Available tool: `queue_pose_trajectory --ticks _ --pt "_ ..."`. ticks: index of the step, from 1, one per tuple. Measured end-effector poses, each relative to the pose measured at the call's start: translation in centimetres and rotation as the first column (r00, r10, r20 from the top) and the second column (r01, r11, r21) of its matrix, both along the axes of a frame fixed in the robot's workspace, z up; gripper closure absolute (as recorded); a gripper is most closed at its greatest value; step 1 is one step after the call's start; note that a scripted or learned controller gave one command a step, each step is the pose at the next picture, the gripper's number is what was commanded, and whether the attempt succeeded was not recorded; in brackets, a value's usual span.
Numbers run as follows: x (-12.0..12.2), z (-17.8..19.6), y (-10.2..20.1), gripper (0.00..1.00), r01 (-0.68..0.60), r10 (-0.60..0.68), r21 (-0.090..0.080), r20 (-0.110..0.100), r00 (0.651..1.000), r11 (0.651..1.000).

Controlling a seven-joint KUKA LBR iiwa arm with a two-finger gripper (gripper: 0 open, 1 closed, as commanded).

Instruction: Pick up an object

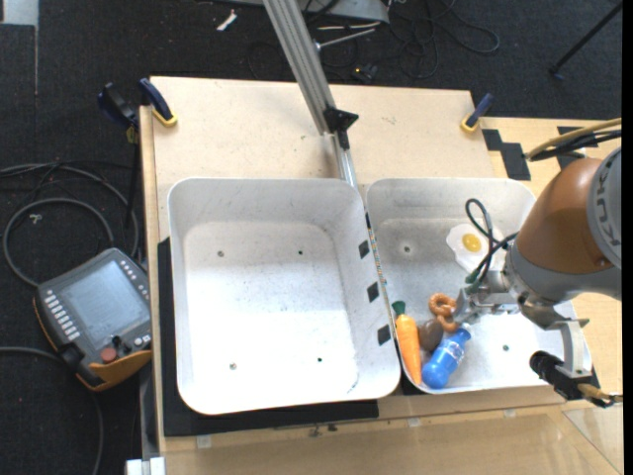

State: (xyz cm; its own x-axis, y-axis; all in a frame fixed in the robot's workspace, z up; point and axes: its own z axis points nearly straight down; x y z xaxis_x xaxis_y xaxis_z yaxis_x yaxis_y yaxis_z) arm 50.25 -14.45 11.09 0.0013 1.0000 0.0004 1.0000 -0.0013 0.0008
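Nearest the camera, along the lower edge of the view, runs the front lip of the pale wooden bench (297, 433). On it sit two shallow white bins side by side. The left bin (178, 265) has a speckled white floor. The right bin (415, 206) holds a cluster of small things near its front left corner: an orange carrot (407, 346) with a green top lying along the wall, a blue bottle (444, 357) tilted beside it, a small brown pretzel-like piece (442, 307) and a dark lump (429, 335) too small to identify. Further back lies a white fried egg toy (466, 240) with a yellow yolk.

The grey and orange arm (569, 231) reaches in from the right and covers much of the right bin's far side. The gripper (473, 300) sits low just beside the pretzel-like piece and the bottle; whether it is spread, closed or pinching anything cannot be made out, as the wrist hides it.

Left of the bench, on dark carpet, lies a grey control pendant (94, 310) with an orange trim; its screen shows nothing readable. No legible writing appears anywhere.
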Motion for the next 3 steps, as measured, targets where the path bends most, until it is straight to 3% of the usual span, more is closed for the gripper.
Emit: queue_pose_trajectory --ticks 3 --pt "0.8 15.4 1.3 1.00 -0.006 0.006 -0.002 0.004 1.000 1.000"
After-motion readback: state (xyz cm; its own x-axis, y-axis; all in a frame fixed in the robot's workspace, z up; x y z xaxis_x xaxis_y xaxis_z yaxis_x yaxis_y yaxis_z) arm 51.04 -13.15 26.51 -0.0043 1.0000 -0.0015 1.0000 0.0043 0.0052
